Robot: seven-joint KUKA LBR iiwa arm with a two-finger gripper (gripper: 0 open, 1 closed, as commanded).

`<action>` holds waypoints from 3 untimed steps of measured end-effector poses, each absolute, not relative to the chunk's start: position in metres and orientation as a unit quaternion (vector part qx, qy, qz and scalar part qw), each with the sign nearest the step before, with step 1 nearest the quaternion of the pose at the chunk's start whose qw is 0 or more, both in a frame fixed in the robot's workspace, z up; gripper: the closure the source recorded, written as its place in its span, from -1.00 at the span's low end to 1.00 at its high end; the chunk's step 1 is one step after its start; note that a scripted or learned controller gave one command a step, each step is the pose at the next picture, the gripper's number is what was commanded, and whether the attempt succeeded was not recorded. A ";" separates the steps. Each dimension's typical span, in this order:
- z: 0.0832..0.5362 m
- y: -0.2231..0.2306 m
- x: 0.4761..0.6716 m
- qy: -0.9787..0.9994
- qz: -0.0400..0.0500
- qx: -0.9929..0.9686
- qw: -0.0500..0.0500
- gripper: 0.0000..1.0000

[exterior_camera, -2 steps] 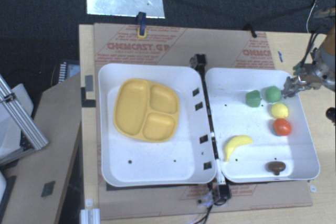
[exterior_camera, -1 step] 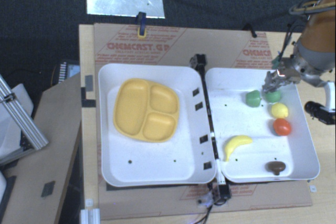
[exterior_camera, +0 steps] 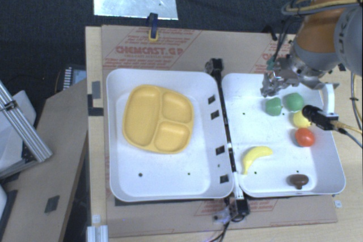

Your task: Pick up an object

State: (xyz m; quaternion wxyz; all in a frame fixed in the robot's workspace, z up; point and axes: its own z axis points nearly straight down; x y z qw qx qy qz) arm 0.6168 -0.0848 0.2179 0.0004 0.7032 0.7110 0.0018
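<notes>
My gripper (exterior_camera: 272, 88) hangs low over the back of the right bin (exterior_camera: 249, 122), just behind a green block (exterior_camera: 273, 106). A round green fruit (exterior_camera: 294, 101) lies to the block's right. A yellow fruit (exterior_camera: 300, 118) and an orange-red fruit (exterior_camera: 305, 136) sit further right, partly behind a black part on the arm. A yellow banana (exterior_camera: 256, 157) lies near the bin's front, and a brown object (exterior_camera: 299, 180) rests at the front right. Nothing shows between the fingers.
The left bin (exterior_camera: 119, 173) holds a yellow three-compartment plate (exterior_camera: 157, 118). A black divider (exterior_camera: 222, 127) runs between the bins. The arm's grey and orange body (exterior_camera: 329, 25) looms over the right bin's back right corner.
</notes>
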 end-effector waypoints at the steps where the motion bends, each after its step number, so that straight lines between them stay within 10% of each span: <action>1: 0.210 -0.026 0.621 0.711 0.001 0.703 0.000 1.00; 3: 0.202 0.090 0.629 0.711 0.002 0.703 0.000 1.00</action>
